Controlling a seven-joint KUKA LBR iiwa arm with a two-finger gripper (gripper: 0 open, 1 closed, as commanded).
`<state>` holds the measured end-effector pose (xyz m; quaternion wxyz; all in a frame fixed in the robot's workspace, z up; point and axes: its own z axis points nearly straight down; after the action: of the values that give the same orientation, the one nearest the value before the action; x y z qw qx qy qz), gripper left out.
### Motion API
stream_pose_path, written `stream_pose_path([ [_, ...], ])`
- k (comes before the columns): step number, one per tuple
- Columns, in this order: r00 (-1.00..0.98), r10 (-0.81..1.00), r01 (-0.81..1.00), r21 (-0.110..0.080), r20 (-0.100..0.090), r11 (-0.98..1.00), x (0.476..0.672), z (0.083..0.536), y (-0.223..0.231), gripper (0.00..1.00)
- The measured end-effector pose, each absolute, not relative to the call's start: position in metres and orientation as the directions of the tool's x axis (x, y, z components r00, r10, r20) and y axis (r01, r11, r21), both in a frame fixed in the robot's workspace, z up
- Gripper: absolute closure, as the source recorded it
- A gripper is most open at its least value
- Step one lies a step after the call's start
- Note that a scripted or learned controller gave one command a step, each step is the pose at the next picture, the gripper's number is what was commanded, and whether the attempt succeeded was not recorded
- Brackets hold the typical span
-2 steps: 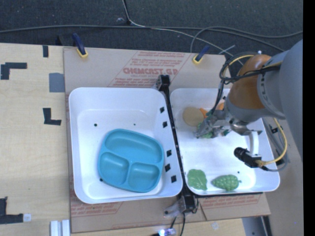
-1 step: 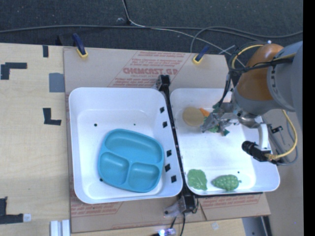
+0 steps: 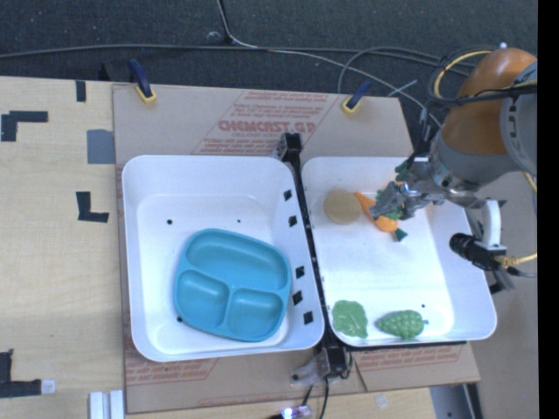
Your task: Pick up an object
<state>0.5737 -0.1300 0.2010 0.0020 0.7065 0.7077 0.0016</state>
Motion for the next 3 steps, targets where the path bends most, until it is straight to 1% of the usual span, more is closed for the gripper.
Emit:
stream_pose_path([
  [1, -0.001, 1.0, 1.0, 0.005, -0.001, 0.001, 0.568, 0.256, -0.137, 1.0],
  [2, -0.006, 1.0, 1.0, -0.001, 0.001, 0.006, 0.561, 0.256, -0.077, 1.0],
  [3, -0.006, 1.0, 1.0, -0.003, 0.001, 0.006, 0.551, 0.237, -0.024, 1.0],
])
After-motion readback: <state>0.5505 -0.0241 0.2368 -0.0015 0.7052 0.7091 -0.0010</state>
